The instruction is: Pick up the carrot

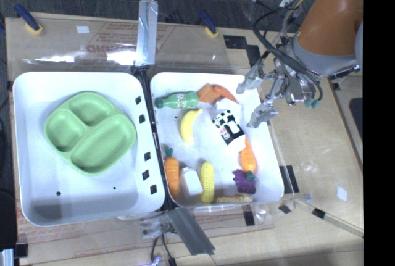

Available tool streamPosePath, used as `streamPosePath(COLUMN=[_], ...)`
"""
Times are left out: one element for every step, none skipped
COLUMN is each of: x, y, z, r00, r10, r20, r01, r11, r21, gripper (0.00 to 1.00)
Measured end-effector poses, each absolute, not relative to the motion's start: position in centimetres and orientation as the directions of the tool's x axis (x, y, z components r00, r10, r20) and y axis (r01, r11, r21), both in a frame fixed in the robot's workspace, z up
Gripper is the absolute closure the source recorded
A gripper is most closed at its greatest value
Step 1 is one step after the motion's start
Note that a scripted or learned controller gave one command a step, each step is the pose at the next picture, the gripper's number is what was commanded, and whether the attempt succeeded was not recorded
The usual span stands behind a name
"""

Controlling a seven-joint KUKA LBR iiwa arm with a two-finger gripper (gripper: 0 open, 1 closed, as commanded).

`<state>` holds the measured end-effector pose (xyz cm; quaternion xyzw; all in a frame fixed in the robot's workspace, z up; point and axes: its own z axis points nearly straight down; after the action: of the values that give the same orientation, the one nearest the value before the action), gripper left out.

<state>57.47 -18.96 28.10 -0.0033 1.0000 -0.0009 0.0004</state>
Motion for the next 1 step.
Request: streamPosePath(x=[54.79], y=[-20.96], z=[9.42], r00=[-0.980], r10=[-0.201], r20=[0.000], r01=[-0.201], r11=[0.980], r21=[0.000], gripper=[0.00])
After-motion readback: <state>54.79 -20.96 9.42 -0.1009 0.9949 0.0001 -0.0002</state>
